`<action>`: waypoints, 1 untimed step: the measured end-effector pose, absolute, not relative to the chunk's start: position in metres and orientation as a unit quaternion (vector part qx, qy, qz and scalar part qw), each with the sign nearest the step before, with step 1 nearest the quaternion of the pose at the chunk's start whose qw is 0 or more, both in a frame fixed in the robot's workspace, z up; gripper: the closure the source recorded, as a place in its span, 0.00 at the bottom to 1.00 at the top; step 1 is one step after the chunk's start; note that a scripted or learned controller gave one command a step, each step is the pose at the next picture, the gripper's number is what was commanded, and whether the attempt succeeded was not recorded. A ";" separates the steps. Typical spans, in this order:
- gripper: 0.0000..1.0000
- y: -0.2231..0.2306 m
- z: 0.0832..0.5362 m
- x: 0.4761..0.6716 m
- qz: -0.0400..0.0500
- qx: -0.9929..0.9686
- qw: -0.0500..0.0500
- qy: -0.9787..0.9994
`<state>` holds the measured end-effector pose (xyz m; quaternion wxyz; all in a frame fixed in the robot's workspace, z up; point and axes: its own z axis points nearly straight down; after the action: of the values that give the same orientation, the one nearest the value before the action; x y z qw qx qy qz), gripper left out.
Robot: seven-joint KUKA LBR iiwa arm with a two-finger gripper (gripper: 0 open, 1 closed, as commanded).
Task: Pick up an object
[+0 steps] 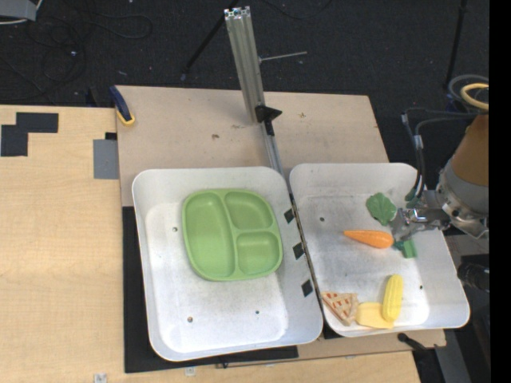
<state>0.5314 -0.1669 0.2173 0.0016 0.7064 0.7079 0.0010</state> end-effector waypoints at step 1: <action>1.00 -0.168 0.237 0.532 0.000 0.706 0.000 0.708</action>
<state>0.5321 -0.1675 0.2374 0.0005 0.7064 0.7079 0.0003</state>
